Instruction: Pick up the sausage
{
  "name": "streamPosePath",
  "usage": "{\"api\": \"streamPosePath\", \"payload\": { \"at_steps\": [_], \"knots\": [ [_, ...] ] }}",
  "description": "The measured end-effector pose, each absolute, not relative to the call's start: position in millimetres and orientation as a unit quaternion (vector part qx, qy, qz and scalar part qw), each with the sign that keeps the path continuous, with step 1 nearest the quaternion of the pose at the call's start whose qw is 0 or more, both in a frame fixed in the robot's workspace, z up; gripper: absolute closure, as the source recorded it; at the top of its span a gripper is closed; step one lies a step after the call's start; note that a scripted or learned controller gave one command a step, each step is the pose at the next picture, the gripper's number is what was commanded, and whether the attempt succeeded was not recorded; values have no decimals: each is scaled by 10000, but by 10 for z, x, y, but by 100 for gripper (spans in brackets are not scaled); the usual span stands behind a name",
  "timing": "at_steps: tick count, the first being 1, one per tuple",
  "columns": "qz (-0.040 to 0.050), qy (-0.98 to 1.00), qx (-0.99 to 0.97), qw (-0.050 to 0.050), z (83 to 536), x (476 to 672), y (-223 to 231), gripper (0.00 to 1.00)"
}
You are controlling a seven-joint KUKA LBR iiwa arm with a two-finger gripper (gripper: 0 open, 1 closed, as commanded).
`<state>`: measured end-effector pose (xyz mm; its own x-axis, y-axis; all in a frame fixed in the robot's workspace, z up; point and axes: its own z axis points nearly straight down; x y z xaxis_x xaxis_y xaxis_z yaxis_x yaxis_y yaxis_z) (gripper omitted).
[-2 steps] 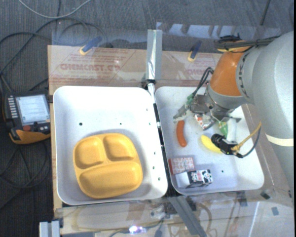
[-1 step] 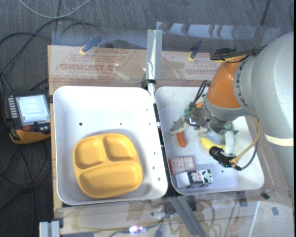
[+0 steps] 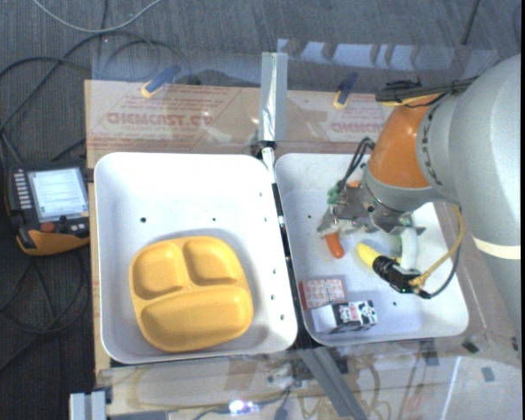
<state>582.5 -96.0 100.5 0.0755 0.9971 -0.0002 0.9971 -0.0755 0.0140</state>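
Our gripper (image 3: 360, 220) hangs low in the right bin (image 3: 446, 322), its hold impossible to tell, and we judge the sausage (image 3: 333, 244) lies just to its lower left, long axis running up-and-down with a slight tilt.

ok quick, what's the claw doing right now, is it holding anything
Claw: low in the right bin, over the orange sausage; open or closed cannot be told.

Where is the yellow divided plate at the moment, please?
The yellow divided plate lies in the left bin, toward its near edge, in the camera view.
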Motion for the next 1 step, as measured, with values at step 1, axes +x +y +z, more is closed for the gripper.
{"api": "streamPosePath", "payload": {
  "at_steps": [1],
  "knots": [
    [-19, 6942, 7198, 8, 1837, 6475, -336, 100]
  ]
}}
